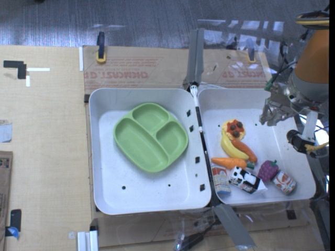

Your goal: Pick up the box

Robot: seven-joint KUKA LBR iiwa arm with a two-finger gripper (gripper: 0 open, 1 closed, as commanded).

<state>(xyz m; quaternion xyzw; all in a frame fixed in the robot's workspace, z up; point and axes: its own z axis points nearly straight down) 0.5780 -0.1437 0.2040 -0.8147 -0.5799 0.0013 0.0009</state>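
The box, a small black-and-white carton, lies on its side near the front wall of the right bin. A second small pale carton stands just left of it. My gripper hangs over the right bin's back right area, well behind and to the right of the box. Its fingers point down and stand apart, with nothing between them.
Around the box are a carrot, a banana, a red-topped toy, purple grapes and an orange-and-white can. In the left bin lies a green divided plate. A metal divider rises between the bins.
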